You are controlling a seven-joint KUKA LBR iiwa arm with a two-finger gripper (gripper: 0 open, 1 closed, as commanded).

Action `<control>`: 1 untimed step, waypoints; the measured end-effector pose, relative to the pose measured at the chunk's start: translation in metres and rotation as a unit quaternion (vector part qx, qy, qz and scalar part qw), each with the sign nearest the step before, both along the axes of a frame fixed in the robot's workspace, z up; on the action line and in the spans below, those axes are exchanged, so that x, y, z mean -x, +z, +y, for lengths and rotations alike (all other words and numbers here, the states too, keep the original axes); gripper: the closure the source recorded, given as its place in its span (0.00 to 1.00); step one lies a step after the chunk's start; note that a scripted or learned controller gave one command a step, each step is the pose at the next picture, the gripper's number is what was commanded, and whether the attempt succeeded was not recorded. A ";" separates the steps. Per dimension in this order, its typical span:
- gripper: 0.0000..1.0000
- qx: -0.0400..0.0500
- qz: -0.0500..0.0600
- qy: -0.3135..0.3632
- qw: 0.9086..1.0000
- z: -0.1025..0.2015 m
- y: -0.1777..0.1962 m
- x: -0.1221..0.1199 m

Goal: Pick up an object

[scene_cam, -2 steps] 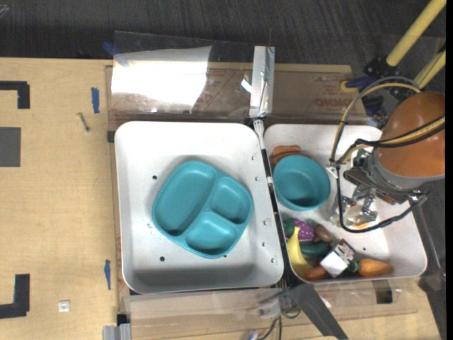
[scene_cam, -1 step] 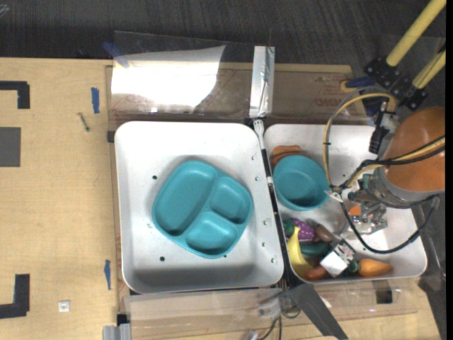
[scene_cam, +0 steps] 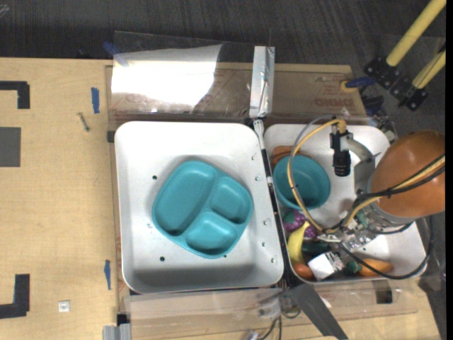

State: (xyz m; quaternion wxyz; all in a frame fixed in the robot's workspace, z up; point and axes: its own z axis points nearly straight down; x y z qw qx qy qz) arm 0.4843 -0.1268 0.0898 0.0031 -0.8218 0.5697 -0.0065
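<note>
Bright overhead light is glaring off the clear plastic sheet (scene_cam: 166,80); the left bin (scene_cam: 134,190) is looking washed out.

Dark grey carpeted floor (scene_cam: 212,9) is showing beyond the light wooden table (scene_cam: 49,190). Black corner markings (scene_cam: 18,94) and blue tape (scene_cam: 95,99) are lying on its surface.

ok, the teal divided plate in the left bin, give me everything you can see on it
The teal divided plate looks like glossy moulded plastic, a rounded square with three compartments: one large on the left, two smaller on the right. It lies flat and right side up, turned at a diagonal, near the middle of the left white bin. It holds nothing and touches only the bin floor. The arm and its claw are over the right bin, well apart from it.
</note>
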 end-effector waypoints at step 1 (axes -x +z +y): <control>1.00 -0.001 0.001 0.175 0.985 -0.028 -0.001 0.001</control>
